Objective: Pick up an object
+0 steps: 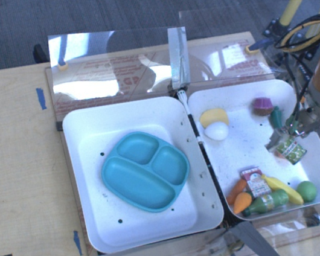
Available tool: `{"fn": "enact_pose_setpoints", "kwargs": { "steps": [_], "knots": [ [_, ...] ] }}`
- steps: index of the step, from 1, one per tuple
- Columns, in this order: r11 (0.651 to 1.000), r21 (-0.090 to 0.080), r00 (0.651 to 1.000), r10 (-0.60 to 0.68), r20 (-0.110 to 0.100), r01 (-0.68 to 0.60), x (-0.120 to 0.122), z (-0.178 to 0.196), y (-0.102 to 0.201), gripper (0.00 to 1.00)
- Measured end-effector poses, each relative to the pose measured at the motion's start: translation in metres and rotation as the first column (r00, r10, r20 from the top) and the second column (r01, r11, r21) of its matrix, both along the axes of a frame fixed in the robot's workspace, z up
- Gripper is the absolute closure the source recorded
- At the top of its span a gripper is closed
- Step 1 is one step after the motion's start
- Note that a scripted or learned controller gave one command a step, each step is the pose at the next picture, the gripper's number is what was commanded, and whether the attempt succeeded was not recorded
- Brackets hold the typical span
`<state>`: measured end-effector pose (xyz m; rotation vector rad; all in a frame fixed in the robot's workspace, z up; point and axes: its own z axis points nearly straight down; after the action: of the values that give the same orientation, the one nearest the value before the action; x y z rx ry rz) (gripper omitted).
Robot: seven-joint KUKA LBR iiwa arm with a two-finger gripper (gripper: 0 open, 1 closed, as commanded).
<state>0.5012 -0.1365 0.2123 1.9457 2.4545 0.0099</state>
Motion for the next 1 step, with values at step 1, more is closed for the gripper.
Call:
{"fn": "enact_pose_setpoints", "kwargs": {
  "steps": [1],
  "knots": [
    [0.999, -0.001, 0.999, -0.049, -0.009, 0.049, 0.0286, -0.0145, -0.0186, 1.0]
  ]
}}
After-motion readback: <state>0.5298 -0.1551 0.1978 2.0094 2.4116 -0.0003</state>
